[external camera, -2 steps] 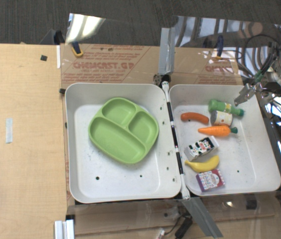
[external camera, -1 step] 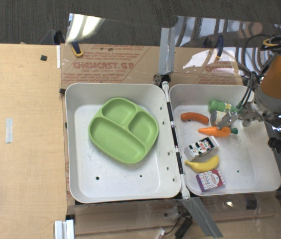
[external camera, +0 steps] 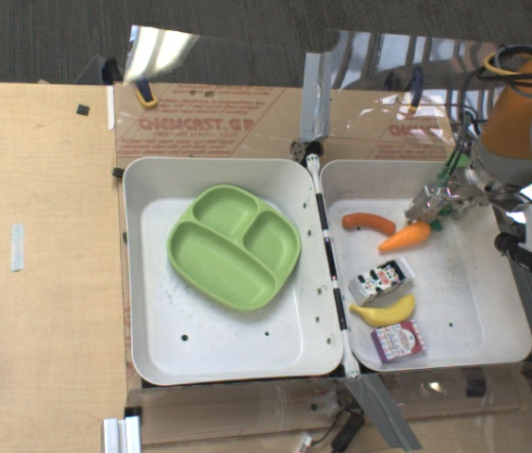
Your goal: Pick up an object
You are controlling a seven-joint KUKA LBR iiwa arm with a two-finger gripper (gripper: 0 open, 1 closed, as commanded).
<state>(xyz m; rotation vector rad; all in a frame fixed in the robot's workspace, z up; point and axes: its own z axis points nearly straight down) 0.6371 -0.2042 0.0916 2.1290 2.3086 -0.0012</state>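
Two shallow white plastic bins sit side by side in the middle of the frame. The left bin [external camera: 143, 253] holds a light green plastic plate [external camera: 234, 245] with three compartments, lying flat and slightly turned, with nothing on it. The right bin [external camera: 492, 300] holds the loose items. A small orange-red sausage-shaped toy [external camera: 368, 222] lies near the bin's upper left. Just beside it, to the right, is an orange toy carrot [external camera: 407, 236] with a green top, tilted so its tip points lower left. Below these, a small white carton with black markings [external camera: 380, 280] lies at a slant; touching or almost touching its lower edge is a yellow toy banana [external camera: 385, 310], and just beneath that a small pink-purple packet [external camera: 398, 341] lies near the bin's lower edge.

The grey arm with its orange band [external camera: 511, 121] enters from the upper right of the frame. Its two-finger gripper [external camera: 440, 202] is low over the upper part of the right bin, right at the carrot's green, thick end. The metal fingers sit close against that end, but whether they are closed on the carrot or merely next to it cannot be told from this angle. The carrot looks to be lying on the bin floor, with the sausage toy close along its pointed end.
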